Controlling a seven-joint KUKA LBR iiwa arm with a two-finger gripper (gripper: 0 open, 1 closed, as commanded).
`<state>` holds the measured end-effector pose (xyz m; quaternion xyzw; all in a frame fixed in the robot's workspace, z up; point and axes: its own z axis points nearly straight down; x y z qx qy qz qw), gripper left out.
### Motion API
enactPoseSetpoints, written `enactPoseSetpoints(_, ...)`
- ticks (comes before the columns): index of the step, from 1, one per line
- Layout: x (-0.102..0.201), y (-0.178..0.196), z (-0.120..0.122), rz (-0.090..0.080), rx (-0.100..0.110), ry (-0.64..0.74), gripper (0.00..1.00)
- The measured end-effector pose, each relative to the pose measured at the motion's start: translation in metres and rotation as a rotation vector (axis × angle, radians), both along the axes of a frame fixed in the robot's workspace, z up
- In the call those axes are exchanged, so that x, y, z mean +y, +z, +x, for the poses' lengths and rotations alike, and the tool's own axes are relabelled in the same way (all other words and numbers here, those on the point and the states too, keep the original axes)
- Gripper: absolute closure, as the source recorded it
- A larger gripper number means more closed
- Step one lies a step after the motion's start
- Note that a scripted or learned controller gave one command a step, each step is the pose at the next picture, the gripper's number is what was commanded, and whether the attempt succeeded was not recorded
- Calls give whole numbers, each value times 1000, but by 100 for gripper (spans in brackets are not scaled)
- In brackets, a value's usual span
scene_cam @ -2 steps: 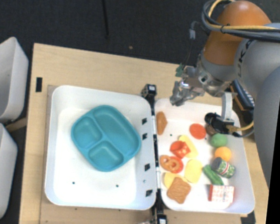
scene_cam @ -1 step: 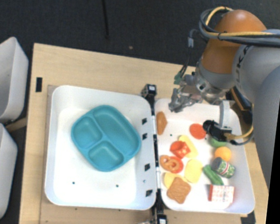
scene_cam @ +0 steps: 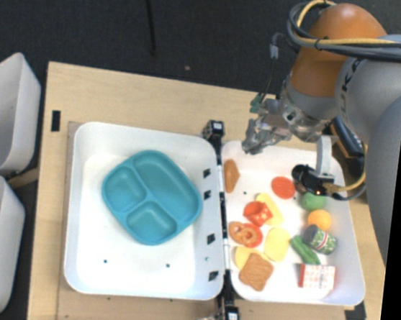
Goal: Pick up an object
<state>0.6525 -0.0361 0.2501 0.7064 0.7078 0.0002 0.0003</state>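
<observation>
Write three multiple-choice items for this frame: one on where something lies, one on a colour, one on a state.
1. Where does the divided plate lie?
A. In the left bin
B. In the right bin
C. On the bench outside both bins

2. What colour is that plate?
A. Red
B. Teal blue
C. Yellow

3. How does the end effector stand relative to the toy food?
A. Pressed onto the small can
B. Resting on the plate
C. Above the far left corner of the right bin, touching no food item

Answers: 1 A, the plate sits alone on the left bin floor. 2 B, its surface is teal blue. 3 C, it hangs over bare floor of the right bin, apart from the brown piece nearest it.
</observation>
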Motion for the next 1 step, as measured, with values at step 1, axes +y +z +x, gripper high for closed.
enactPoseSetpoints(1, 0, 0, 6, 0, 0, 2, 100)
